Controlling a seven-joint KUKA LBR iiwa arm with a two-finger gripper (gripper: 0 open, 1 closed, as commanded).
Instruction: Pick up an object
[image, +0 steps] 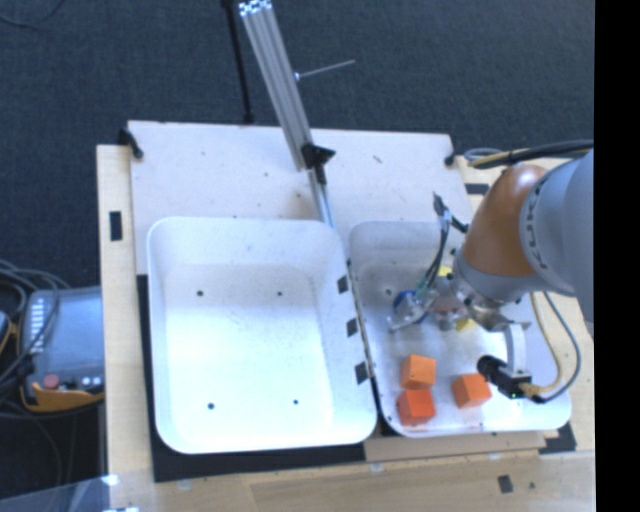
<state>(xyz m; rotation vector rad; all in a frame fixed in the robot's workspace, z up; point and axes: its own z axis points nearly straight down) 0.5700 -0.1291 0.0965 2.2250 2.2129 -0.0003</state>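
Three orange blocks lie loose near the front of the right bin, free to grab. The gripper hovers behind them; open or closed cannot be told. Left bin sits alongside.

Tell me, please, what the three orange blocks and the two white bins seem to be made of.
The orange blocks look like foam or painted wood: matte, no glare, fairly crisp edges; the picture leaves it open. The left bin and right bin look like moulded plastic: smooth, slightly glossy white, with rounded corners and thin rims.
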